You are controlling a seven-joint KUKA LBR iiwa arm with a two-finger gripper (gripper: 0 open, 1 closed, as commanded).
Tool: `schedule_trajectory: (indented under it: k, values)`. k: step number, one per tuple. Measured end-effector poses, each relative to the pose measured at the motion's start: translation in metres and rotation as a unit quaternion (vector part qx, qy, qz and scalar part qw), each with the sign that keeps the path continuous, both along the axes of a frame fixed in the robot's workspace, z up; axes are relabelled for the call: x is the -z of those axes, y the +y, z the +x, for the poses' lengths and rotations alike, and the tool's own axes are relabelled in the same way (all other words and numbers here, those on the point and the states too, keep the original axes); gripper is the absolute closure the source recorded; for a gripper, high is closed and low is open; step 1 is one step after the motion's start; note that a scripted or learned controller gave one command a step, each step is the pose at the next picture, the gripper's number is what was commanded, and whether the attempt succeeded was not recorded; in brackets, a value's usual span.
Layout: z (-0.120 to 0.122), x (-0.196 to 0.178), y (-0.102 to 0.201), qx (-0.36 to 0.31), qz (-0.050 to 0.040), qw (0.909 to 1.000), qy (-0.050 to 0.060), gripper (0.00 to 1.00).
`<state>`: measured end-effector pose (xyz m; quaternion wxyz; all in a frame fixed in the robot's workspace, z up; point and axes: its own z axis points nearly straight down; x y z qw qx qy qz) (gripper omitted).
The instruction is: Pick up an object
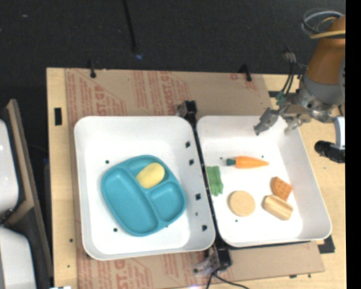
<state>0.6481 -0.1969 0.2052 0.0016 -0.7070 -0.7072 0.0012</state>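
Observation:
The right bin (301, 155) holds an orange carrot (248, 162), a green piece (215, 180), a round tan cookie (242, 203), a bread roll (277, 208) and an orange waffle piece (281, 188). My gripper (278, 120) hangs over the bin's far right corner, above and to the right of the carrot. Its fingers (265, 122) stand spread apart, open, with nothing between them.
The left bin (87, 179) bears a blue divided plate (143, 195) with a yellow lump (150, 175) in its upper compartment. Black clips (188, 109) sit along the seam between the bins. The wooden bench edge (66, 101) surrounds both bins.

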Motion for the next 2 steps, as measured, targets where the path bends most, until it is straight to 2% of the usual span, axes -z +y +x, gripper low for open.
schedule_trajectory:
  k: [2]
  values:
    - [-0.002, 0.107, 0.008, 0.0, -0.0003, 1.0, 0.0, 0.0]
